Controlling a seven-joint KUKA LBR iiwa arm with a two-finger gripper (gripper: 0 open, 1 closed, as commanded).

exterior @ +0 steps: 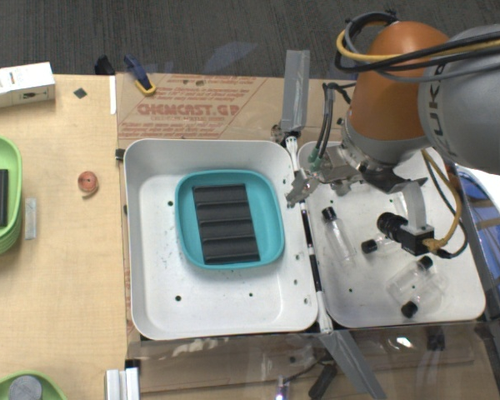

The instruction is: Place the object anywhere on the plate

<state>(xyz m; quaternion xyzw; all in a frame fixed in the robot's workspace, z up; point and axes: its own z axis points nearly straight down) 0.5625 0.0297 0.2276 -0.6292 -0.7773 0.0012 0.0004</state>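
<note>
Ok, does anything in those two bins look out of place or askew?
Nothing stands out. The dark ribbed block lies flat on the teal plate in the left bin. A clear tube and small black pieces lie loose in the right bin, nothing spilled.

Pale wooden bench (58, 290) with a brown cardboard sheet (200, 98), dark grey carpet (192, 15) beyond.

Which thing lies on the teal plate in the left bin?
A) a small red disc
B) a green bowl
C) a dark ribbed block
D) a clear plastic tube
C: a dark ribbed block lies flat in the middle of the teal plate, which sits in the left bin.
</note>
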